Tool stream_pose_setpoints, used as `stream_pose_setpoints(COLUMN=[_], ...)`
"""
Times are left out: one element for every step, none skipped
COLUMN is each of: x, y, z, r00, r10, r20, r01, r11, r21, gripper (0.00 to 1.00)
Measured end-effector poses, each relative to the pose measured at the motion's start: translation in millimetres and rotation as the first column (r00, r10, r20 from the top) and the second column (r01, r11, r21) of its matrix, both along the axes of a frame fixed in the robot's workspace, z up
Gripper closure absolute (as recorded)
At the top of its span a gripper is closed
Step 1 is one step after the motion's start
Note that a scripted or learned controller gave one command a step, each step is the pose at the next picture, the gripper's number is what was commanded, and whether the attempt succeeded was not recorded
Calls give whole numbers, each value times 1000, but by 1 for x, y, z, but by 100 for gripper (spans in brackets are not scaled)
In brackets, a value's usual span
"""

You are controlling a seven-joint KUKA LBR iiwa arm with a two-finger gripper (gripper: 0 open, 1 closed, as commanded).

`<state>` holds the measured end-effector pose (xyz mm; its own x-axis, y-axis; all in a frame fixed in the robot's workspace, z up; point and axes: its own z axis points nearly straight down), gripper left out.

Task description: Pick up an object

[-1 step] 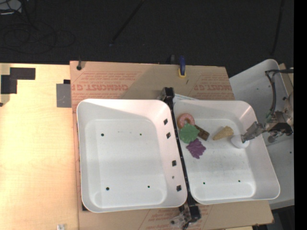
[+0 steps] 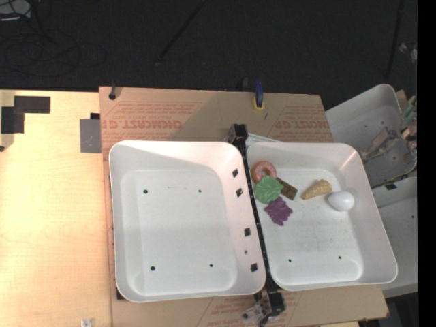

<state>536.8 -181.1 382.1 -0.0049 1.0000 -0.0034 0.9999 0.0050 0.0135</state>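
Currently, gripper state cannot be told. Green leaf toy [image 2: 268,189], pink ring [image 2: 263,171] and purple piece [image 2: 278,211] touch; a grasp risks catching two.

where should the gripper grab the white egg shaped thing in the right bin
Grip the white egg across its narrower middle, coming straight down from above. It lies on the floor of the right bin, rounded and likely to roll. The yellowish cone piece sits close to its upper left, so probably set the fingers on the sides away from that piece.
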Motion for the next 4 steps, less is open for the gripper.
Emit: stream_pose_setpoints(x=[-1, -66, -60, -64], y=[-1, -34, 15, 26], z=[1, -110, -15, -243], r00=[1000, 1000, 1000, 1000], r10=[-1, -11, 1, -5], r20=[-16, -29, -8, -28], r01=[1, 11, -1, 5], r11=[1000, 1000, 1000, 1000], r21=[3, 8, 2, 9], gripper=[100, 100, 100, 100])
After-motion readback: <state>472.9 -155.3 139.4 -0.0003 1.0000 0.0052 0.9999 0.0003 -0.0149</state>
